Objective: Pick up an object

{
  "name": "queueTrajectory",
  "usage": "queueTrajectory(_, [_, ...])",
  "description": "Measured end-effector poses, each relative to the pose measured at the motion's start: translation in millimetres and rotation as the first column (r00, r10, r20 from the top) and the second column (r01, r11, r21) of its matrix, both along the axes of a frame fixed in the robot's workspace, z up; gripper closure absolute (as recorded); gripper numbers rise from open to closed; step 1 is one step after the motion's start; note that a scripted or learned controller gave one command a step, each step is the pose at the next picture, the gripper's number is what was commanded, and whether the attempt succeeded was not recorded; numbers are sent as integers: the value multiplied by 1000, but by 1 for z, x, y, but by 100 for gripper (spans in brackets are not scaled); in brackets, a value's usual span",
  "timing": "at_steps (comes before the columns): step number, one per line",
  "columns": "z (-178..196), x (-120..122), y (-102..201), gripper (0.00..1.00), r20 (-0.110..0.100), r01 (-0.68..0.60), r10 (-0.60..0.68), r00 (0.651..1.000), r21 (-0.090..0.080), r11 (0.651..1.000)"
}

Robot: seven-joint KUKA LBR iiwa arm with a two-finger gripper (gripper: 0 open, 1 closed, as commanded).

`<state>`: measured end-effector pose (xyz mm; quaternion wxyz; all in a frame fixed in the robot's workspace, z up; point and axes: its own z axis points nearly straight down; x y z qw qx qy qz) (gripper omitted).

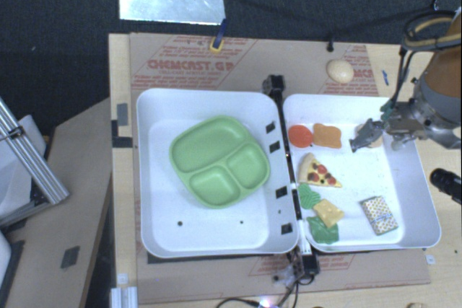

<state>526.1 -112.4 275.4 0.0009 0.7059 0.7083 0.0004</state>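
Pizza slice [319,172] lies left below pincer [364,136].

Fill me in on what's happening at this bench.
A grey robot arm reaches in from the right, its claw hanging over the upper part of the right bin. That bin holds toy food: a tomato slice, toast, a pizza slice, lettuce with cheese and a patterned cracker. Nothing shows between its fingers. The left bin holds a green divided plate.
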Motion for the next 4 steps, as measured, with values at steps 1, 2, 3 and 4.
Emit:
queueTrajectory(1, [-43,0,6,0,-5,2,-2,1000,2,1000])
queueTrajectory(2, [-93,-2,17,0,-5,2,-2,1000,2,1000])
queueTrajectory(3, [-137,-4,12,0,-5,3,-3,1000,2,1000])
queueTrajectory(4, [-189,-4,12,0,-5,3,-3,1000,2,1000])
